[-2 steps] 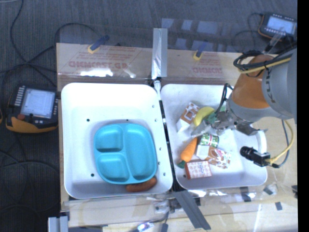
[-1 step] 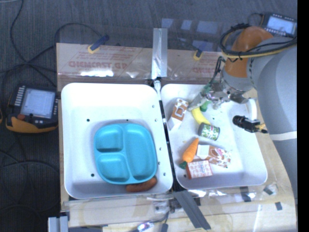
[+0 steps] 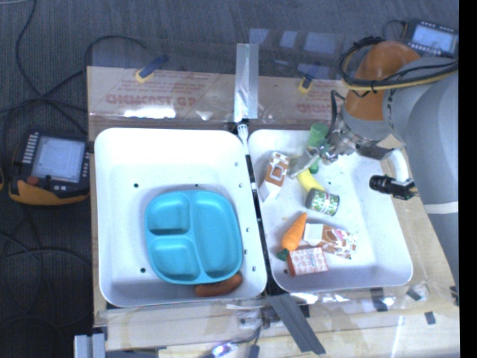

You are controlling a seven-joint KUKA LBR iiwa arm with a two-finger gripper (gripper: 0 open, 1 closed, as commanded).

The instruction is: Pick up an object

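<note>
The arm is reaching in over the right bin, while the left bin is holding a blue divided plate with a sausage lying at its near edge. The gripper is hanging low at the right bin's far side with nothing visibly held, so the pick is looking not yet done, and its state I cannot tell. Just beside it are lying a green object and a yellow piece, with the small can slightly nearer the camera and the carrot farther off.
</note>
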